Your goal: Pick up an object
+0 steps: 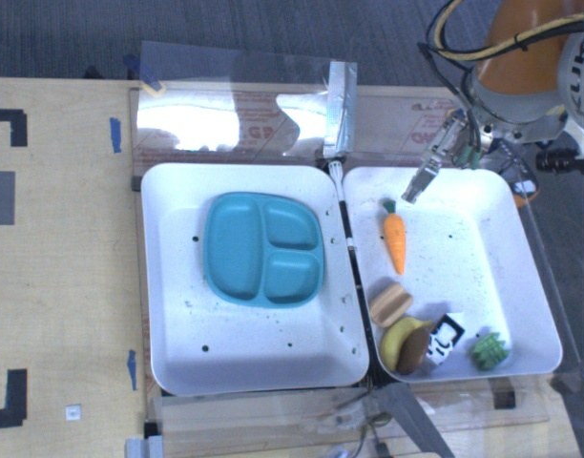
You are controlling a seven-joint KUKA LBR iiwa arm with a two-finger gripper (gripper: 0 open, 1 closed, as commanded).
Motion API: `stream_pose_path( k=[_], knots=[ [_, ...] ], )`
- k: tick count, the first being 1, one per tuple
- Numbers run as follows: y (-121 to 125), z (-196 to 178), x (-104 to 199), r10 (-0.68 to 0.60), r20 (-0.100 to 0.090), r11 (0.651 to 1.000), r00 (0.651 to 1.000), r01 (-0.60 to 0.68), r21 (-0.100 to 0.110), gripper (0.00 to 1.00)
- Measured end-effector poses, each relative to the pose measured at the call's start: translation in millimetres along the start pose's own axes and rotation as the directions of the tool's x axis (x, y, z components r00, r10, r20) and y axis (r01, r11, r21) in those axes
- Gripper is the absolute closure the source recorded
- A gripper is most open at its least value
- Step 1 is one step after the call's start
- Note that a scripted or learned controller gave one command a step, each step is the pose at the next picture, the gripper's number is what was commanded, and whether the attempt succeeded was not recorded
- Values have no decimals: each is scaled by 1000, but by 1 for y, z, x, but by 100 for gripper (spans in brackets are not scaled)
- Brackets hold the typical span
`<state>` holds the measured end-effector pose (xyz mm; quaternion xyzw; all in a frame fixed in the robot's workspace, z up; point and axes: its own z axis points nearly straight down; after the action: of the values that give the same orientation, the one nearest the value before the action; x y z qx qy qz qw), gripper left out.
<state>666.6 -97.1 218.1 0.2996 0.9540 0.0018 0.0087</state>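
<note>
The right bin [507, 256] holds several toy items. An orange carrot [395, 242] lies near its left wall. A tan bread-like piece [390, 303], a yellow banana [397, 340], a brown piece [417, 349], a black-and-white block [447, 337] and a green broccoli [489, 350] sit along its front. My gripper [427, 175] hangs over the back edge of the right bin, up and to the right of the carrot. It is open with nothing between its fingers.
The left bin [168, 284] holds a blue divided plate [265, 249]. A clear taped panel [239, 113] stands behind the left bin. The arm's orange band and cables [521, 27] fill the upper right. The divider between the bins [347, 256] runs beside the carrot.
</note>
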Motion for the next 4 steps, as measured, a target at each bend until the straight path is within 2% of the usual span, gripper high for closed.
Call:
stream_pose_path(
  k=[1, 2, 3, 4],
  knots=[
    [-11, 118, 16, 143, -7, 990, 990, -143, 4, 0],
    [-70, 53, 11, 482, -3, 876, 876, -482, 9, 0],
    [-137, 121, 32, 668, -6, 744, 744, -668, 18, 0],
    [-136, 108, 30, 668, -4, 744, 744, -668, 12, 100]
  ],
)
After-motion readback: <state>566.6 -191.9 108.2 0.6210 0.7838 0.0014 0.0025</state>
